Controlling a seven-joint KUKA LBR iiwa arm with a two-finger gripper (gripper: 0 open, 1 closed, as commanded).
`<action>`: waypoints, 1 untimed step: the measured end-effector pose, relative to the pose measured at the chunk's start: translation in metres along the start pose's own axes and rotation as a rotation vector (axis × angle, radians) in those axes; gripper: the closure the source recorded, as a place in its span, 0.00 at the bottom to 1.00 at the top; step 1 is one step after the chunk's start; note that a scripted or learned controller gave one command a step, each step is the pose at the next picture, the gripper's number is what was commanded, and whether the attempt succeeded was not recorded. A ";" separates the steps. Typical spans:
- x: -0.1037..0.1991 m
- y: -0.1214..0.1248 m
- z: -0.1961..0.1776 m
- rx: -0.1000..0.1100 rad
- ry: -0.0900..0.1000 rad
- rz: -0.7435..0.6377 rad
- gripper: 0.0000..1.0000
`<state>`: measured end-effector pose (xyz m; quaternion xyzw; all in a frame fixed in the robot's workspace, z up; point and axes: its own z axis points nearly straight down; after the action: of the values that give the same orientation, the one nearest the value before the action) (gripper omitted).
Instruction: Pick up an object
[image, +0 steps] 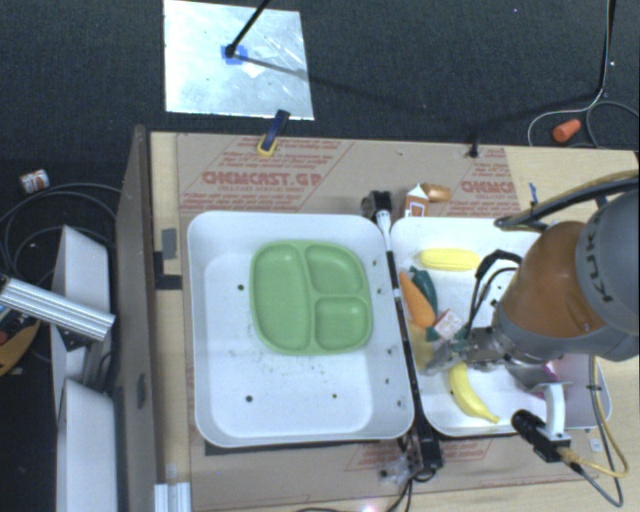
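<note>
Leftmost, the left bin (215, 400): shallow, white, smooth moulded plastic with rounded corners, its floor lightly speckled. It bore one item, a green divided plate (310, 297), matte, rounded-square, three compartments, lying flat near the bin's centre and well apart from the gripper.

Centre, the seam where both bins met: a dark rail ran down the frame between them.

Right of centre, the right bin (440, 420): same white plastic, holding the candidate objects. Upper part: a yellow oblong piece (449, 260), smooth and rounded, lying crosswise. Below it, along the bin's left wall: an orange carrot-shaped item (417, 300), tapered, touching a dark green piece (427, 287) just beside it. Lower part: a banana (468, 391), curved, glossy yellow, lying loose on the bin floor.

Lower right of the frame, the arm (560, 290): grey housing with an orange band, reaching in low over the right bin, presumably lowered there because the objects were clustered on that side. Its gripper (447, 350) sat among the clutter between carrot and banana, just above the banana's upper end. Whether it was open, closed or gripping anything: cannot tell, the parts being small and tangled with the objects.

Judgement: the pick was under way, no object visibly secured.
</note>
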<state>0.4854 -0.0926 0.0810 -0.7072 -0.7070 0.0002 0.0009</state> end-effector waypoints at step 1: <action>0.000 0.003 -0.014 -0.007 -0.001 -0.002 1.00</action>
<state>0.4882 -0.0923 0.0954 -0.7066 -0.7076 -0.0020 -0.0016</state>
